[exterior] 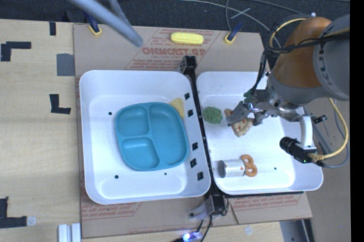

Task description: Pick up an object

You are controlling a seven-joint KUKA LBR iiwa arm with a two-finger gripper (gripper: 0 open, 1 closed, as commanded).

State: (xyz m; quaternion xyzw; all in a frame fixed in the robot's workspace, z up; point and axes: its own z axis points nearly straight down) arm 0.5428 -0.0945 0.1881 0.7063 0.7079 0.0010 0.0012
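Reaching in from 3 o'clock, the grey arm (318, 65) with its orange band hangs over the right bin (284, 178), and the pincer (242, 119) sits low near the bin's centre. A tan, lumpy object (241, 127) lies directly at the fingertips; whether the pincer is spread or pressed together on it cannot be told, because the wrist hardware covers the fingers.

Just at 9 o'clock of the pincer, a green broccoli piece (212, 115) rests close to the divider (196, 121) between the bins, leaving little room on that side. Toward 6 o'clock, a silver can (230, 168) lies on its side, touching an orange pretzel (248, 166); both sit near the bin's front wall. The 12 o'clock part of the right bin floor is open.

In the left bin (96, 121), a blue sectioned plate (152, 136) fills the middle, with white floor all around it. A yellow piece (178, 105) lies at the plate's 1 o'clock corner, close to the divider.

On the table beyond the bins, at 12 o'clock, a yellow corn cob (186, 38) rests on the cardboard sheet (114, 48).
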